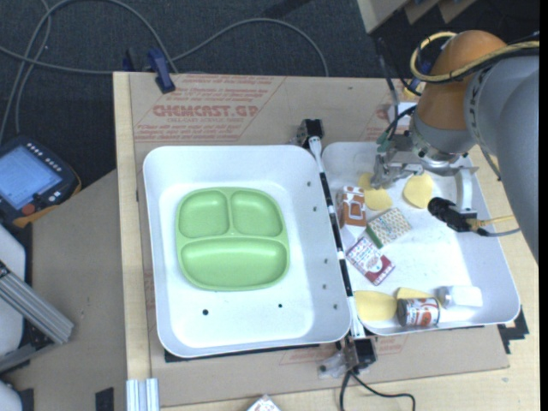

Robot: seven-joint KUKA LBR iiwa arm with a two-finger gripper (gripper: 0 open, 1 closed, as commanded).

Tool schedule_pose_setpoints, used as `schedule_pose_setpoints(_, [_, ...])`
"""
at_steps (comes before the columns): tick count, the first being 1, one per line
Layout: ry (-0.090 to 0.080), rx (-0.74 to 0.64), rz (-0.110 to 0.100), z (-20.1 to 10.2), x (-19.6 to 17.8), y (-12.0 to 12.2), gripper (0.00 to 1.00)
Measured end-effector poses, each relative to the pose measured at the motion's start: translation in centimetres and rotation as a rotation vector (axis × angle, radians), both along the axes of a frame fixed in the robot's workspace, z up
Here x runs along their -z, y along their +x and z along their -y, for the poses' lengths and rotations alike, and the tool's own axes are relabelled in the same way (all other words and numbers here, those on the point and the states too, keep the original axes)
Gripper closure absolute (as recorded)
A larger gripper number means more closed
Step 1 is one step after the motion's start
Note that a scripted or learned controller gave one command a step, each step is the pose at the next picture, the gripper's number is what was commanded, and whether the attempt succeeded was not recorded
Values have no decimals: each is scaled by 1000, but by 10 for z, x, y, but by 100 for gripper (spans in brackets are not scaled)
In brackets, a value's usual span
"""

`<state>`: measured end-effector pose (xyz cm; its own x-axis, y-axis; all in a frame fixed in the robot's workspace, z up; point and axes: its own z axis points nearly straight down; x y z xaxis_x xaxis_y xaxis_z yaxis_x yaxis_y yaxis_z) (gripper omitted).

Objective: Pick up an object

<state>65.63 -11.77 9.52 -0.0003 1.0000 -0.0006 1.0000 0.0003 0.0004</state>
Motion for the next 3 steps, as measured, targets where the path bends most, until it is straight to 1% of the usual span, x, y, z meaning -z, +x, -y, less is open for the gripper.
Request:
schedule_pose_setpoints(1, [0,0,0,0,0,0,0])
schedule_pose_setpoints(2, [0,0,1,9,10,7,0])
schedule_pose_setpoints(3, [0,0,-2,10,10,-2,0])
